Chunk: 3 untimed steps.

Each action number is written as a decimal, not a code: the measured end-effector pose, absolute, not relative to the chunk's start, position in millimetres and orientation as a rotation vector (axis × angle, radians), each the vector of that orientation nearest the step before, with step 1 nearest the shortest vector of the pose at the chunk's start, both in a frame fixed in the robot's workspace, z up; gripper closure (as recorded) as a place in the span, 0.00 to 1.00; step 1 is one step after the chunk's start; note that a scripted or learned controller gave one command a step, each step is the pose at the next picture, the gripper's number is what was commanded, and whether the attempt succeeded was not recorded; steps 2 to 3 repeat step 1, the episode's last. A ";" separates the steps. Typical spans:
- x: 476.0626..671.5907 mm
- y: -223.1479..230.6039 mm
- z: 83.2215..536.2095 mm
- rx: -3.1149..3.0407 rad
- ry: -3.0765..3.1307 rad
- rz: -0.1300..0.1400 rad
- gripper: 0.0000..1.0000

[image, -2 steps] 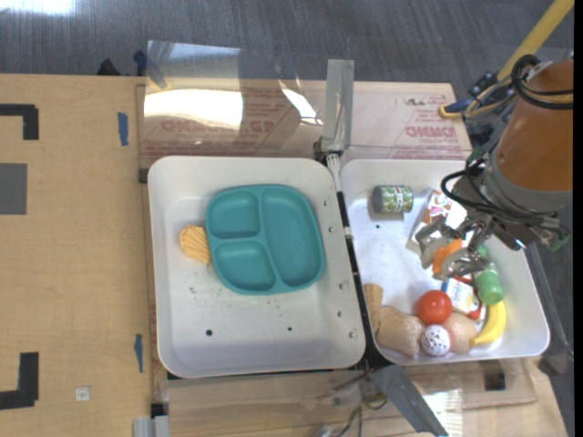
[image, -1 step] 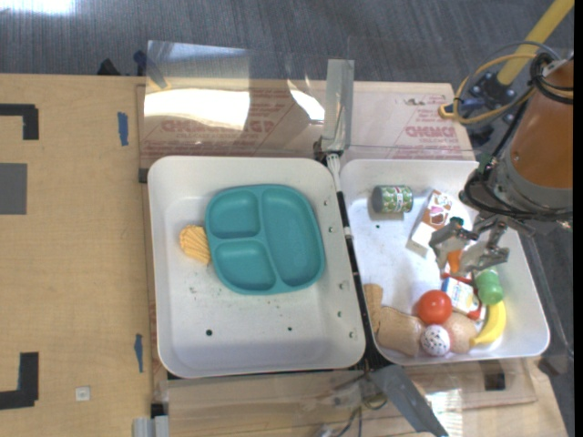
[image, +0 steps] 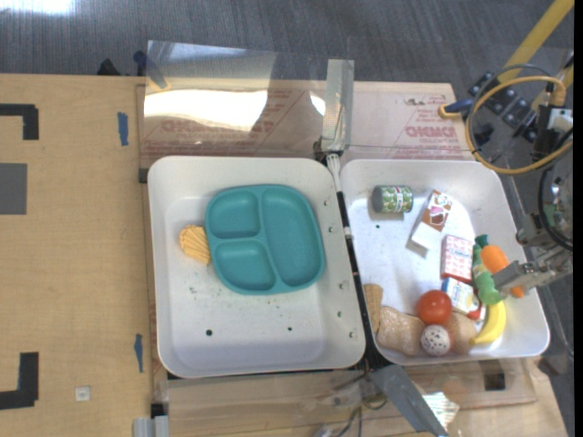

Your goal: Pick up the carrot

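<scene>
The small orange plastic carrot (image: 493, 260) lies by the right white bin's (image: 524, 209) right wall — green top down-left; pincer (image: 537, 276) beside it — grip unclear.

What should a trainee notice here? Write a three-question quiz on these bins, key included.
1. True or false: the carrot lies in the right bin.
2. Which of these sits in the left bin? A tomato; B teal divided plate; C banana.
3. What colour is the can at the right bin's far end?
Key: 1 true; 2 B; 3 green.
</scene>
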<state>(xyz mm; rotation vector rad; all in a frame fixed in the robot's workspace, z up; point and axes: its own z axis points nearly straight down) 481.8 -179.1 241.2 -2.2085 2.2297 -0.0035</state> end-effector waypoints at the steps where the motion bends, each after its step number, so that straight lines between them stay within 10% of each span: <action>1: 599.1 -162.5 284.1 -2.350 2.073 -0.003 1.00; 3: 599.1 -162.5 284.1 -2.350 2.073 -0.003 1.00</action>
